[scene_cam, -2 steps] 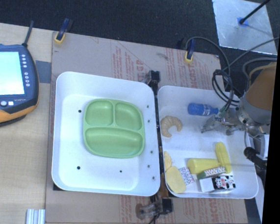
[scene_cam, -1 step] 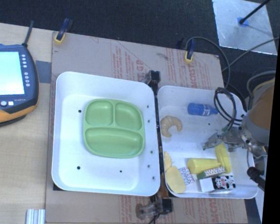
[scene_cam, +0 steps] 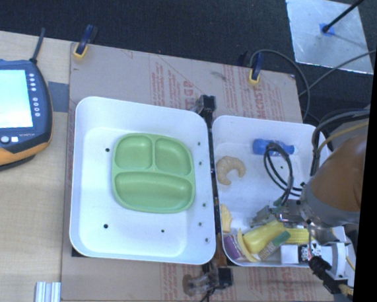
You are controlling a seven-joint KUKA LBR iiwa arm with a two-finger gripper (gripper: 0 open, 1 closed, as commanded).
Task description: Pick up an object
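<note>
Hovering low: claw over yellow plastic bottle-shaped object, right white bin | claw state: cannot tell

The surface is light wood-grain, overlaid by a brown cardboard sheet held at its far edge by two yellow-and-blue clamps. A handheld control pendant with a lit white screen rests on the surface at the left. Beyond the far edge lies dark carpeted floor, with a pale grey patch at upper right. Lighting is even.
</note>
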